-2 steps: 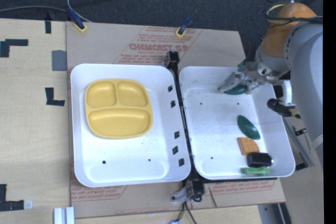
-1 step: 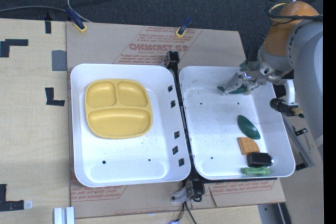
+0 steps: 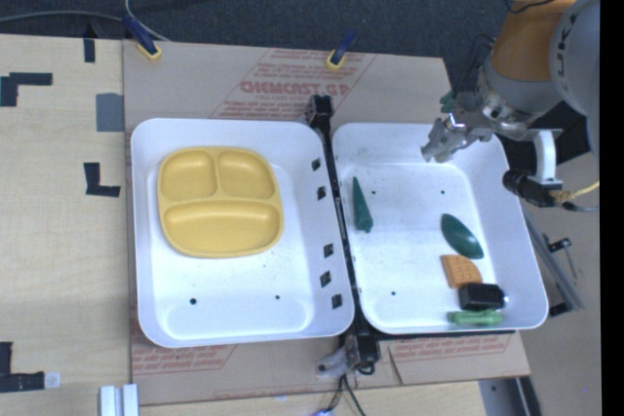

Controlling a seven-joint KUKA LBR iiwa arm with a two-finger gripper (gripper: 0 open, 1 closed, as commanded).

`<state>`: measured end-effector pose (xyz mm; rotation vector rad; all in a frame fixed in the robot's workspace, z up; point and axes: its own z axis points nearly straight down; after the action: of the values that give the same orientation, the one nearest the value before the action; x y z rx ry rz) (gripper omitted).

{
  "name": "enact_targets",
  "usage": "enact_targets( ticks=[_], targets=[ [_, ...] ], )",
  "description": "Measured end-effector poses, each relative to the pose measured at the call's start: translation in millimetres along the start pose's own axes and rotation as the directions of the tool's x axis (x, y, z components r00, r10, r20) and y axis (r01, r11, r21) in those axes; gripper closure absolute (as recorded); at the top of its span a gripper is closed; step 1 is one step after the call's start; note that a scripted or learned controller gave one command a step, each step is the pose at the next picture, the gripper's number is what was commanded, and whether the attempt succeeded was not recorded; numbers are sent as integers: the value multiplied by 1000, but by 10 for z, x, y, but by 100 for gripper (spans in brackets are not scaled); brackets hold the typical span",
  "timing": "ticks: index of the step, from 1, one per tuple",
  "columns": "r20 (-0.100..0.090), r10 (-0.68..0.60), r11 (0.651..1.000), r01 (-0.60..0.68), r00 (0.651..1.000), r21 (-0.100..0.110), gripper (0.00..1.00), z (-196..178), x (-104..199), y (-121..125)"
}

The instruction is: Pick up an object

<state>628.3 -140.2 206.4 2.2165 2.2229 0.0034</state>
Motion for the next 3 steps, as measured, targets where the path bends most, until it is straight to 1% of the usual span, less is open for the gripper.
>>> enact_targets(
  ticks=[1, 2, 3],
  targets=[
    [0, 1, 1000, -1, 1000, 4, 0, 16, -4, -10],
    [1, 3, 1000, -3, 1000, 6, 0, 709, -388, -531],
    [0, 2, 1000, -2, 1000, 2, 0, 1202, -646, -538]
  ],
)
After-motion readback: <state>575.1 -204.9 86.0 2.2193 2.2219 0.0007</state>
